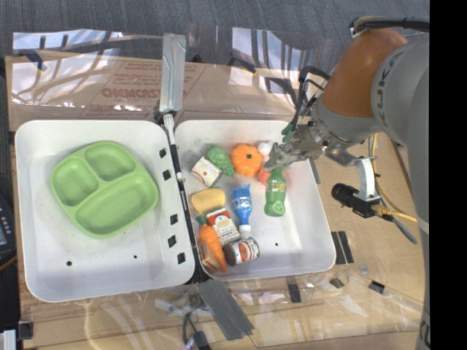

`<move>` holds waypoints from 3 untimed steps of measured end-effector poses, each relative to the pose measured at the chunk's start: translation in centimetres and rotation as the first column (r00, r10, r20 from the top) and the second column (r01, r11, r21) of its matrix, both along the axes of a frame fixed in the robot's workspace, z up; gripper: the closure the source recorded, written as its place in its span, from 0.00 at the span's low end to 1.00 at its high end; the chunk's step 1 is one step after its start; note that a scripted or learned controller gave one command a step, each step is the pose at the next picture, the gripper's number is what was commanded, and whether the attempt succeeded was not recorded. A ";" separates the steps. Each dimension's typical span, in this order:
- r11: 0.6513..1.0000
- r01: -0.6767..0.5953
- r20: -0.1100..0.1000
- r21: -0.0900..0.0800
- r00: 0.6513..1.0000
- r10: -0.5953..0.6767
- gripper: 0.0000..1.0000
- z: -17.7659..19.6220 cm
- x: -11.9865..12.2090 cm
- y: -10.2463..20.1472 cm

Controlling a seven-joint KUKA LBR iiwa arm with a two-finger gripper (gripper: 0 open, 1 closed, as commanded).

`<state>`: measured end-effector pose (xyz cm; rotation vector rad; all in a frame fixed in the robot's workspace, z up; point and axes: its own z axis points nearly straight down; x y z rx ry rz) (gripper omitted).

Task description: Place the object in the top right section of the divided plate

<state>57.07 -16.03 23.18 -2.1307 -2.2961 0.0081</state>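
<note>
The gripper (pixel 281 159) is seen low over the right bin (pixel 310 228), just at the cap end of a green bottle (pixel 275 197), and whether its fingers are spread or pressed together cannot be told from this slanted view, the wrist housing being in the way. The green bottle is taken here as the likely object, since it lies directly beneath the tool, lengthwise, neck toward the far wall, just beside a small orange pumpkin (pixel 247 159). It is judged to be a light, hollow plastic toy: stiff enough to be pinched, but smooth and rounded, so a slip or a roll is to be expected if it is squeezed off-centre. A hold across the narrow neck or shoulder is favoured, where the fingers can close around less width. A blue bottle (pixel 242 204) lies near on its left and could be nudged. The green divided plate (pixel 104 188) is found in the left bin (pixel 44 268), well apart, its small top right section (pixel 111 160) bare and waiting.
</note>
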 end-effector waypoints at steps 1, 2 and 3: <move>0.990 -0.140 0.007 -0.002 0.990 0.140 1.00 2.1 -2.0 -5.0; 0.978 -0.211 0.009 -0.003 0.978 0.211 1.00 10.4 0.1 -5.1; 0.896 -0.445 0.009 -0.002 0.896 0.445 1.00 9.0 6.9 -4.8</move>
